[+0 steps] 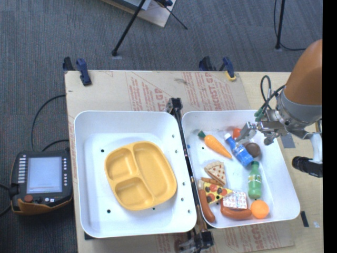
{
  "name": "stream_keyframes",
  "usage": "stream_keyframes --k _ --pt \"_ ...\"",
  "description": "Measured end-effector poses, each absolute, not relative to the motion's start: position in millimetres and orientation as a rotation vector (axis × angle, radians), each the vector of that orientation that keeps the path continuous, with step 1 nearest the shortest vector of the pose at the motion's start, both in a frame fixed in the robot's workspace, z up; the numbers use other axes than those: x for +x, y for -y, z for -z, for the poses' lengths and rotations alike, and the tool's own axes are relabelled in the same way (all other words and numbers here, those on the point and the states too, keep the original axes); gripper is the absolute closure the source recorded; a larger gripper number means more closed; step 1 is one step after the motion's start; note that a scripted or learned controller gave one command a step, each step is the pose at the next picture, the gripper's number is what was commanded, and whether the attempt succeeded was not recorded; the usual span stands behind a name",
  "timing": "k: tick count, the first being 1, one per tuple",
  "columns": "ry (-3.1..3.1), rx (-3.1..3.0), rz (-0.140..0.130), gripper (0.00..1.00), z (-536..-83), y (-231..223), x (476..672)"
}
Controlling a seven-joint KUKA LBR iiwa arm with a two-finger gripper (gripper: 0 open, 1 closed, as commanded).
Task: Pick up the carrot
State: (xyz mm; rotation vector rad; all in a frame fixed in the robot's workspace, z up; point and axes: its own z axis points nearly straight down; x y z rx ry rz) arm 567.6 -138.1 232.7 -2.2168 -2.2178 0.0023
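The carrot [217, 145] had not yet been grasped; it lay on the floor of the right bin [284, 186], to the left of and slightly below the gripper [251, 132], separated from it by a blue bottle [239, 151]. Whether the fingers were released or clenched could not be determined from the camera view, and nothing was visible between them. Approach, grasp and lift therefore appeared to remain outstanding. The right bin also held a brown round item [253, 150] just below the fingers, a green bottle [255, 179], an orange [259, 209], pizza slices [216, 172] and a sausage [206, 205] further below. The left bin [89, 141], well apart to the left, held a yellow compartment tray [140, 175].
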Motion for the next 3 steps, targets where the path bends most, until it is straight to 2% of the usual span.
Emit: stream_keyframes --k 1,2,3 --pt "2.161 -2.263 -0.010 0.00 -113.2 120.2 628.1" --pt "1.845 -2.530 -0.009 0.00 -84.1 85.5 608.7" --pt "1.840 -2.525 -0.011 1.00 -92.0 85.3 608.5"
